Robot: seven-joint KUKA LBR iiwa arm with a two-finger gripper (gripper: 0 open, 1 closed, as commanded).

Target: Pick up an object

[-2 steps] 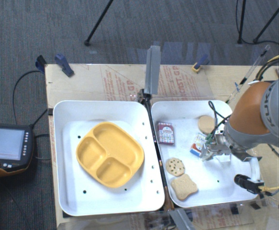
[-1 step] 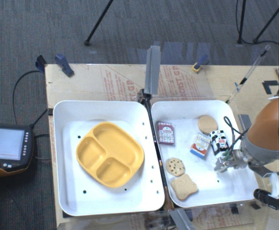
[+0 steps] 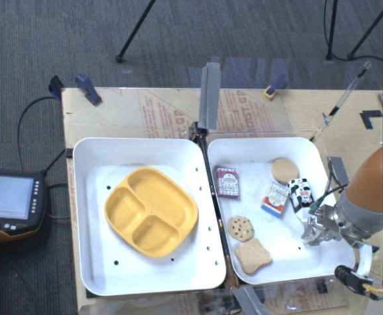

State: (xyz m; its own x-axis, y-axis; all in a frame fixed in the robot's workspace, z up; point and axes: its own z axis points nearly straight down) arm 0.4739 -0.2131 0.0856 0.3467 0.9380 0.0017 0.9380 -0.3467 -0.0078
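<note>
The right bin point(image 3: 260, 143) holds several small items. There is a dark red box point(image 3: 227, 182), a round tan biscuit point(image 3: 285, 170), a small blue and white carton point(image 3: 274, 199), and a black and white cow-patterned piece point(image 3: 301, 193). A chocolate chip cookie point(image 3: 241, 228) and a slice of toast point(image 3: 252, 256) lie nearer the front. My gripper point(image 3: 317, 230) hangs low over the bin's right side, just below the cow-patterned piece and right of the cookie. I see nothing in it.
The left bin point(image 3: 86, 176) carries a yellow divided plate point(image 3: 152, 212). A grey post point(image 3: 209, 97) rises behind the gap between the bins. Clamps sit on the bench's back edge, and a handheld controller point(image 3: 10, 202) rests off the bench at far left.
</note>
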